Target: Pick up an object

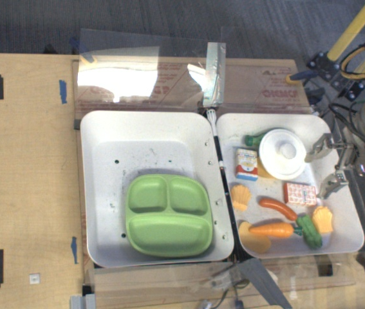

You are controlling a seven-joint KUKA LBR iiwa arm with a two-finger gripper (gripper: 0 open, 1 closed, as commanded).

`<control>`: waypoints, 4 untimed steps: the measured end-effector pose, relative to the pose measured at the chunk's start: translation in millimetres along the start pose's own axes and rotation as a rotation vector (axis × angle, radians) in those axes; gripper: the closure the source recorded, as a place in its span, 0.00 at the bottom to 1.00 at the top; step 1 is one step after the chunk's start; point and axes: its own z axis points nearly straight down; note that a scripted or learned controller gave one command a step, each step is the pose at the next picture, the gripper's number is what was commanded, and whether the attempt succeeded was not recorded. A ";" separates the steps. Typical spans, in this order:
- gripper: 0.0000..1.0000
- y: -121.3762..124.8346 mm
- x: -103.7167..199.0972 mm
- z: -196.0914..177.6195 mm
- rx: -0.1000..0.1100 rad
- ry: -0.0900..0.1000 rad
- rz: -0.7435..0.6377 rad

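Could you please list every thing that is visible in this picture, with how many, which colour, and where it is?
left bin: 1, white, left half of the bench
right bin: 1, white, right half of the bench
divided plate: 1, green, in the left bin, toward the near side
round lid: 1, white, far part of the right bin
small carton: 1, white with red and blue, left of the round lid
patterned box: 1, red and white, middle of the right bin
carrot: 1, orange with green top, near side of the right bin
sausage: 1, red-orange, just above the carrot
hand: 1, metallic grey, over the right edge of the right bin, with two fingers apart and nothing between them
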 end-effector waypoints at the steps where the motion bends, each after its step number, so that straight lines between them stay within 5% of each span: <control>1: 0.00 16.6 -59.0 50.0 0.016 -0.035 -0.061; 4: 0.00 31.7 -56.7 52.9 0.004 -0.035 0.340</control>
